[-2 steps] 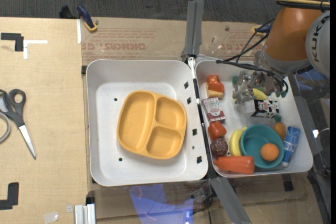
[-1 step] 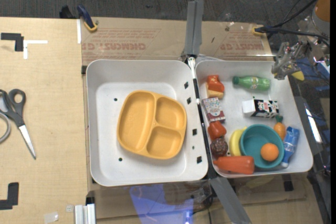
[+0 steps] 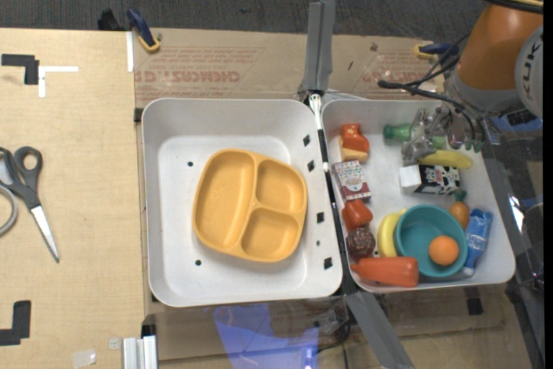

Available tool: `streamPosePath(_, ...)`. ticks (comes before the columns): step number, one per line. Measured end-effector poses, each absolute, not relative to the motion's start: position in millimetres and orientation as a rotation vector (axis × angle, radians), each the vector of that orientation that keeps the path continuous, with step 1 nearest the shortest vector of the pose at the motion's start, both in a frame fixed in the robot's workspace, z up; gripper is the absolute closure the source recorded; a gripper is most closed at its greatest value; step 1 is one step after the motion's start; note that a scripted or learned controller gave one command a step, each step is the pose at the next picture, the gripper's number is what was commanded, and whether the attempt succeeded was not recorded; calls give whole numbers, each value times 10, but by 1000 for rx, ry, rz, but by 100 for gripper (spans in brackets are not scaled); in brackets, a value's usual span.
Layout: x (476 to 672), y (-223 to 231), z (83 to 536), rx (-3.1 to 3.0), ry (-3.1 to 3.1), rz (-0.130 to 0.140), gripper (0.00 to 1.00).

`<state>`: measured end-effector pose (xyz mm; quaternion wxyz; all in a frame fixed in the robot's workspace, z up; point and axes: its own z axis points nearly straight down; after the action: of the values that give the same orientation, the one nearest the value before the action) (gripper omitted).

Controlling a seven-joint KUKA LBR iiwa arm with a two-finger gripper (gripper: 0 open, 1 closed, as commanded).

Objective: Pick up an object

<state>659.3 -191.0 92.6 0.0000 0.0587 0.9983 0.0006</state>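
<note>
The right bin (image 3: 497,186) holds several toys. Among them are a green piece (image 3: 396,132), a yellow banana (image 3: 448,159), a black-and-white carton (image 3: 436,178), and a teal bowl (image 3: 423,238) with an orange ball (image 3: 443,250) in it. A red carrot-like piece (image 3: 384,271) lies at the front and a red-and-white packet (image 3: 351,180) by the left wall. My gripper (image 3: 432,136) hangs low over the bin's back right, just above the banana and right of the green piece. I see nothing clearly held.
The left bin (image 3: 164,212) holds a yellow divided plate (image 3: 251,205). A blue bottle (image 3: 478,239) lies against the right bin's right wall. Scissors (image 3: 33,194) rest on the wooden bench at far left. A grey divider post (image 3: 320,47) stands behind the bins.
</note>
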Motion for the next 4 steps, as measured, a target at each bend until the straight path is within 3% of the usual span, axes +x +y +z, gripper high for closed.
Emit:
streamPosePath(1, 6006, -1405, 929, 431, 3109, 0, 100)
streamPosePath(2, 5673, -2033, 931, -118, 3135, 0, 100)
streamPosePath(3, 5680, -2034, 936, -118, 3132, -2, 0)
streamPosePath(4, 6109, -1813, 935, 104, 3134, 0, 0)
